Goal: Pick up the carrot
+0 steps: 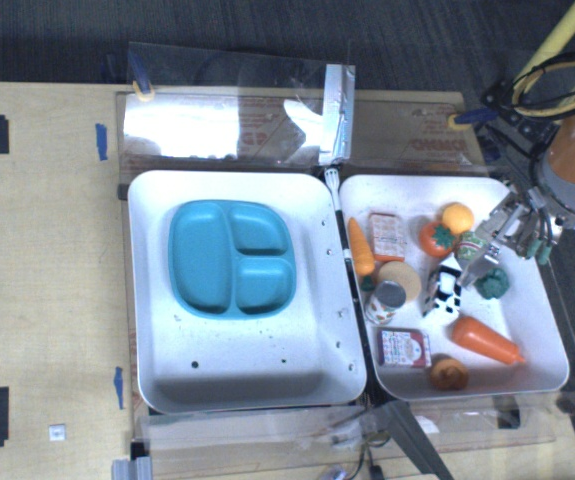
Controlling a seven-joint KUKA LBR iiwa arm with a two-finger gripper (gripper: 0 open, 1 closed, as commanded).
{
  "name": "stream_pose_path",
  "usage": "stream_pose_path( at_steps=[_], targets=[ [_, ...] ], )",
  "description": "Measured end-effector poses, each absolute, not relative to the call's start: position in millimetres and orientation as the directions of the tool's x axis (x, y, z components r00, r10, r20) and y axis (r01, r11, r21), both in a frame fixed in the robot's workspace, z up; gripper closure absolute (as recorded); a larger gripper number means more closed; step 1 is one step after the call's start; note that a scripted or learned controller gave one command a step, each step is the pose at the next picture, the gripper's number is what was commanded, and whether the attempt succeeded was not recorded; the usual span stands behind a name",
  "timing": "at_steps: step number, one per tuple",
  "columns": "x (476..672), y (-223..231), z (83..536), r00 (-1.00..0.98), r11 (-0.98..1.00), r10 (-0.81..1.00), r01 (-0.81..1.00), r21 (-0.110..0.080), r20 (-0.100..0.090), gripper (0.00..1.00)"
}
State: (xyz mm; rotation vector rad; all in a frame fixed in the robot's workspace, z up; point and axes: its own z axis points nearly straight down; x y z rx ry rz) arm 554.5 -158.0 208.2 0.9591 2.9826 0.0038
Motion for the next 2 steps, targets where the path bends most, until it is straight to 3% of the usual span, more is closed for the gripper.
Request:
stream_pose_path(
  at_steps=[1,2],
  targets=[
    [634.1,-199.2,129.7,-0.783,0.783,0.622,0.622,0.004,-0.008,0.00],
    [655.1,-217.3,107.3,-0.883,0.883,0.469,0.469,0.003,-0.015,0.00]
  ],
)
